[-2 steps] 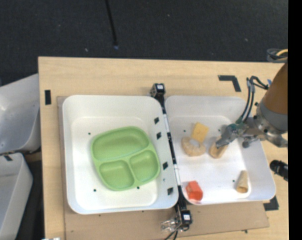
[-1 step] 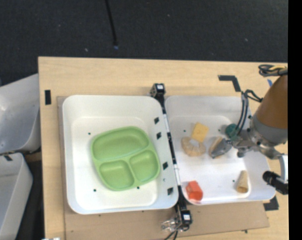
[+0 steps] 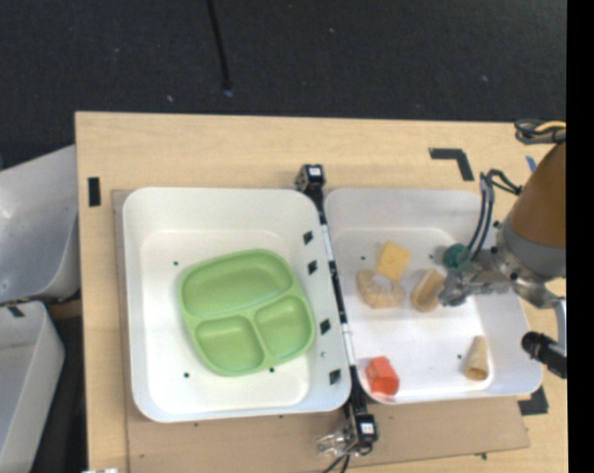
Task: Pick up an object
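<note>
In the right bin (image 3: 415, 210) lie several small food items: a yellow cheese-like wedge (image 3: 393, 260), a pale bread-like chunk (image 3: 378, 291), a tan elongated piece (image 3: 427, 290), a tan cone-shaped piece (image 3: 477, 359) and a red block (image 3: 381, 376) at the front left corner. My gripper (image 3: 456, 290) reaches in from the right and hangs low, just right of the tan elongated piece and close to touching it. A teal part (image 3: 457, 256) sits on the wrist above it.
The left bin (image 3: 149, 382) holds a green divided plate (image 3: 245, 309). A black clip-lined divider (image 3: 329, 284) separates the two bins. The arm's orange band (image 3: 543, 205) fills the right side above the right bin.
</note>
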`<act>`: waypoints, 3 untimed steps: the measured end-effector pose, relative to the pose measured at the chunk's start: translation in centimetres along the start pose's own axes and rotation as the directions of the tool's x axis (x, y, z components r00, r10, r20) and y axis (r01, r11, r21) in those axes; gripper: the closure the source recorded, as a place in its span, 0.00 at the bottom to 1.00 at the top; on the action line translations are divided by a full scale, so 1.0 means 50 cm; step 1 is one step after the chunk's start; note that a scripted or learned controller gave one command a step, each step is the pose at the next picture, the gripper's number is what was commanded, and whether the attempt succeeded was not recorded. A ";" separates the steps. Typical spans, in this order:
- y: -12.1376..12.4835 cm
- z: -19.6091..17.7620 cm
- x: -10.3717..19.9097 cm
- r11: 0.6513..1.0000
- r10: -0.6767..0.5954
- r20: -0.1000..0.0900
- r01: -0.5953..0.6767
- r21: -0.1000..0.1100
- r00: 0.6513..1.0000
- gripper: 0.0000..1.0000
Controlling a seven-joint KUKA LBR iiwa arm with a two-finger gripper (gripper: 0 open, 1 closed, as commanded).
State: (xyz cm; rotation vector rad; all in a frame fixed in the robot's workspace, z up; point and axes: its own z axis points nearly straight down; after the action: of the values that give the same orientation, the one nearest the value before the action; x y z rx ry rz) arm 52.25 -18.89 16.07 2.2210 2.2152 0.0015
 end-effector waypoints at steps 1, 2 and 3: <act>0.014 -0.090 -0.004 1.000 -0.005 0.000 0.005 -0.002 1.000 1.00; 0.016 -0.112 -0.007 1.000 -0.005 -0.001 0.005 0.001 1.000 1.00; 0.056 -0.102 0.088 1.000 -0.009 -0.002 0.009 0.001 1.000 1.00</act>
State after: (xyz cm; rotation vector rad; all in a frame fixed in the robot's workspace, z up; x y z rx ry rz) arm 55.03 -14.49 21.16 2.2126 2.2270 0.0027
